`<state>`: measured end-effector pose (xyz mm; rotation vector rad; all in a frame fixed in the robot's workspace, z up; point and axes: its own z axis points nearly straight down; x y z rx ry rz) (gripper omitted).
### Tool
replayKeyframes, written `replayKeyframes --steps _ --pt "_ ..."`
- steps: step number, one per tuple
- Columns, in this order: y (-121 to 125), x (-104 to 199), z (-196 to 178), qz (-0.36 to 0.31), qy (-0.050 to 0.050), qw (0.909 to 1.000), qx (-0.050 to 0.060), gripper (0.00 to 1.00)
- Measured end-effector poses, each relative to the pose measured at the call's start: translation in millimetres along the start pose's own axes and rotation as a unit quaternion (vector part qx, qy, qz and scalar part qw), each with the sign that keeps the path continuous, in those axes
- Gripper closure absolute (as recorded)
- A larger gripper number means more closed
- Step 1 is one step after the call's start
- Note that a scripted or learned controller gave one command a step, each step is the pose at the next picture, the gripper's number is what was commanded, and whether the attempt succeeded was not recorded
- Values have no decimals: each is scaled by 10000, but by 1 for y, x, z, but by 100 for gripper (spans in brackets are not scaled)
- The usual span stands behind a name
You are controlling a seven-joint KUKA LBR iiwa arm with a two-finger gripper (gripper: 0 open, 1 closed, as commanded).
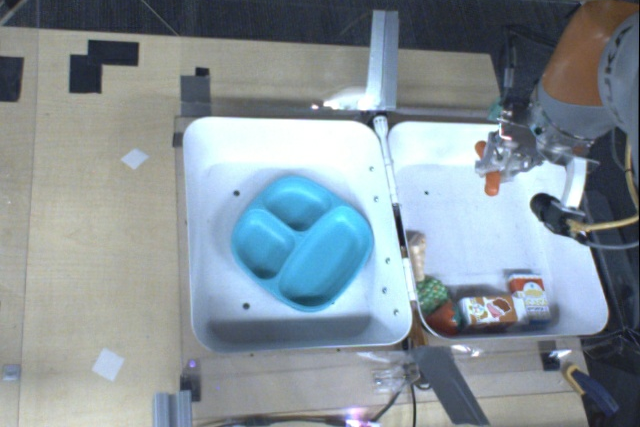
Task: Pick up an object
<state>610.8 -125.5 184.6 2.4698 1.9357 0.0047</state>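
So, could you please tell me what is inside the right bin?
The right bin holds small items crowded in its near corner: a green piece, a labelled packet. Anything beneath that cluster is covered.

Two white bins: the left bin (205, 215) and the right bin (580, 265). One blue divided tray (302, 240) lies in the left bin. About five small items (490, 308) cluster along the right bin's near wall. One claw (492, 167).
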Motion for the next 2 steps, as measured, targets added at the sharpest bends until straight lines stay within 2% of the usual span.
replayKeyframes --steps 1,2 --pt "51 -12 41 341 -4 9994 10 100" --pt "34 83 -1 1300 1 9915 4 100"
